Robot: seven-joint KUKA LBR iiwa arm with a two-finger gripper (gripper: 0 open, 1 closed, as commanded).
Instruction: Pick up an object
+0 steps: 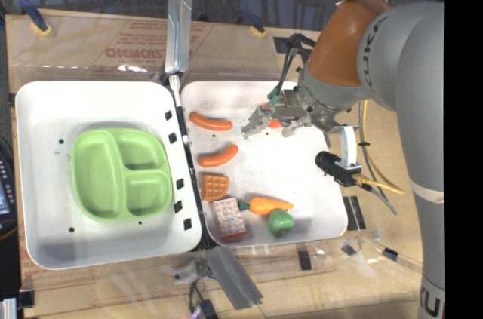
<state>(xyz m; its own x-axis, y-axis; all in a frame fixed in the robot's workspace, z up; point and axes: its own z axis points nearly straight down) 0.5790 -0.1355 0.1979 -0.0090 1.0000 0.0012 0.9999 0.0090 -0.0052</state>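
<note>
1. The gripper (260,121) hangs over the upper middle of the right bin (324,223). Its fingers are too small and foreshortened to judge, so I cannot tell how far apart they stand, and nothing is seen between them.
2. A small red-orange thing (275,124) shows just behind the fingertips; what it is cannot be made out.
3. Nearest likely targets: one sausage (210,121) lies to the camera-left of the tip, a second sausage (218,155) below and left of it. Either seems a fair choice, lying apart from its neighbours.
4. To do the step well, I judge the jaws should straddle the sausage across its narrow width, centred along its length, and descend straight.
5. Farther off, toward the bin's near edge, lie a waffle (214,184), a printed box (227,219), a carrot (268,205) and a green pepper (280,222), crowded and so harder.
6. The wrist tilts down toward camera-left, orange band (343,38) above it, grey link rising at the right.
7. The left bin (38,159) bears a green tray (121,174), well apart.
</note>
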